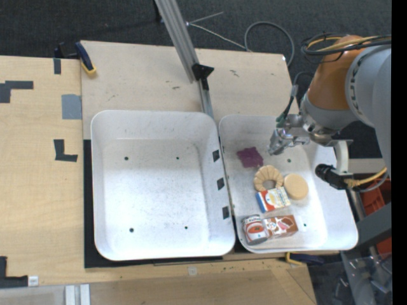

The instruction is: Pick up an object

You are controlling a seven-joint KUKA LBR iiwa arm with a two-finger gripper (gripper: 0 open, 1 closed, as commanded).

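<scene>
— Pale wooden bench (38, 170), two shallow white bins side by side: left bin (152, 122), right bin (337, 234).

— In the right bin?

— Purple block (250, 155) near the middle, tan ring (268, 177) just below, round tan disc (296, 187) beside that, small red-and-white packet (273, 199) touching the ring, printed red packet (271, 227) nearest the front rim.

— Gripper (280, 142)?

— Low over the right bin, just right of the purple block. Cannot tell how wide; nothing seen held.

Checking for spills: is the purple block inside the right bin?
Inside: the purple block lies on the right bin floor, near its left wall.
</scene>
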